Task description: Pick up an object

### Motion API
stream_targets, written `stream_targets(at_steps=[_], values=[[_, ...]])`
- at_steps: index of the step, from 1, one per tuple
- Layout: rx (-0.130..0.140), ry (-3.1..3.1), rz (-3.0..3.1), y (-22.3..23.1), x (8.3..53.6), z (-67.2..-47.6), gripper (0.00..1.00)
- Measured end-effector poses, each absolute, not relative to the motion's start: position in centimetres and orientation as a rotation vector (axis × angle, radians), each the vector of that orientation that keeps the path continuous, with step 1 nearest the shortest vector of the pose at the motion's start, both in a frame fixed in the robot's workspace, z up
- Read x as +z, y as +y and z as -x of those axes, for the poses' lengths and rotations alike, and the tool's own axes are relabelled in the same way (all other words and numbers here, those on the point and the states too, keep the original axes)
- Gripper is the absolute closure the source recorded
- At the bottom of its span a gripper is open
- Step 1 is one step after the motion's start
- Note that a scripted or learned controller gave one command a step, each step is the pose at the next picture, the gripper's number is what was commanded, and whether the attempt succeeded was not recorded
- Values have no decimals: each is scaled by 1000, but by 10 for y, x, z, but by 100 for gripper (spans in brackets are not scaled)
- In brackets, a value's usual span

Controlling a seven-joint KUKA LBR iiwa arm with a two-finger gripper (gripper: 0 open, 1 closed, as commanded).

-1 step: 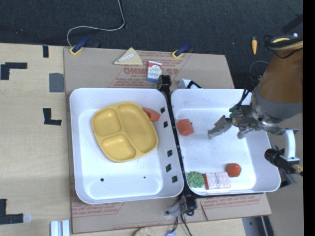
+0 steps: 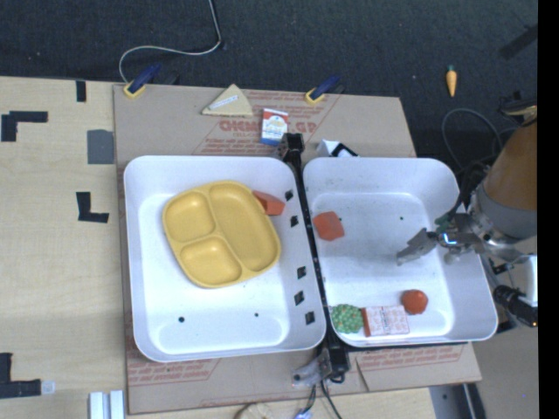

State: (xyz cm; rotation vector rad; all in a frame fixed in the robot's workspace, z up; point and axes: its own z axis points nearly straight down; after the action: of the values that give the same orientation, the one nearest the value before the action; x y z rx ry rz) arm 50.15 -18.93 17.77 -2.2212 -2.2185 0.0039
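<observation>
Across the left half of the frame, the left shallow white plastic bin [image 2: 144,260] holds a yellow three-compartment plastic plate [image 2: 220,232] with a small orange block [image 2: 272,203] at its upper-right edge. Right of centre, the right white bin [image 2: 384,175] carries an orange-red chunk [image 2: 328,225] near its left wall and, along its lower edge, a green knobbly piece [image 2: 347,318], a flat red-and-white packet [image 2: 385,320] and a small red ball [image 2: 414,301]. All lie untouched, so by my reading the pick is not yet made. At mid-right, the grey metal claw [image 2: 417,246] hangs released over bare bin floor, above the ball, grasping nothing. Both bins rest on brown cardboard [image 2: 367,116] atop a pale wooden bench [image 2: 52,260]; dark carpet [image 2: 367,24] runs across the top.
</observation>
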Motion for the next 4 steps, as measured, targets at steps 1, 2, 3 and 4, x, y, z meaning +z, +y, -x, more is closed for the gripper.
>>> stream_targets(at_steps=[1, 2, 3, 4], values=[[-2, -2223, 2222, -186, 86, -484, 0], [-5, -2224, 2220, -212, 86, -485, 0], [-6, -2227, 2221, -116, 86, -486, 0], [1, -2223, 2222, -152, 122, -553, 0]])
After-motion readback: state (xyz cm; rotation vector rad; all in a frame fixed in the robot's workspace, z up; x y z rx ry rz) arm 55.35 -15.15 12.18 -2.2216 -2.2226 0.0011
